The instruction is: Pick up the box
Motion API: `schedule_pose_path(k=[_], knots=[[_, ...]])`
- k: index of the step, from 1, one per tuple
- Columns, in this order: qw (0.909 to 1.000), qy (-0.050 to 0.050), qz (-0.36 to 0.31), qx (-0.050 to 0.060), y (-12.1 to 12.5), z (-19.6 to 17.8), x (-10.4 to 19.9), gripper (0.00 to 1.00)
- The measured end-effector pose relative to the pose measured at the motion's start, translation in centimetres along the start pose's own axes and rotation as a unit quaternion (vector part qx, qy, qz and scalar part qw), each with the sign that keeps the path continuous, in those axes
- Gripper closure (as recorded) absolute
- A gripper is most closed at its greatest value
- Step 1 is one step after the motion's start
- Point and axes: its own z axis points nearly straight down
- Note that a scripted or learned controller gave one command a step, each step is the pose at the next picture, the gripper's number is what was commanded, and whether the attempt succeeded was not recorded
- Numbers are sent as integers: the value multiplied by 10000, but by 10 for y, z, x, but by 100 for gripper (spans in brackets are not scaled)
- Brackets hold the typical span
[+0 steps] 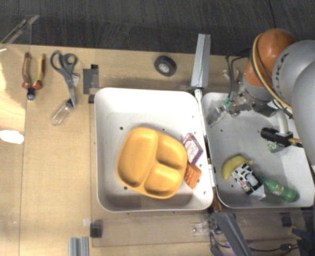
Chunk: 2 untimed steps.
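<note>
Wooden bench (45, 185) with dark floor along the far side, and two white bins sitting side by side on it. Just the one overhead view, so here's the count.

Left bin (146, 96) has three things. One is a yellow divided tray (152, 161) taking up most of the middle. The other two are small packets squeezed between the tray and the bin's right wall, a purple packet (192, 147) and an orange packet (192, 176) just nearer than it.

Right bin (242, 135) also has three things, all bunched at the near end. One banana (233, 166), one black-and-white box (247, 178) pressed against the banana's right side, and one green bottle (280, 191) lying right up against the box's right end.

The arm (306, 73) comes in from the right. Its gripper (225, 110) is over the far left corner of the right bin, well apart from the box. Honestly can't tell if it's released or clenched, and nothing visible is in it.

Loose on the bench, far left: one pair of pliers (32, 73), one pair of scissors (65, 71), and one tape roll (165, 65) past the left bin.
</note>
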Motion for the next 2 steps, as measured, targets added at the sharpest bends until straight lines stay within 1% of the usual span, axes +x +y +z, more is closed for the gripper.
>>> schedule_pose_path(k=[1, 2], knots=[[10000, -57, -34, -73, 4, -14, -1, 100], [9731, -43, -2303, -54, -35, -68, -21, 100]])
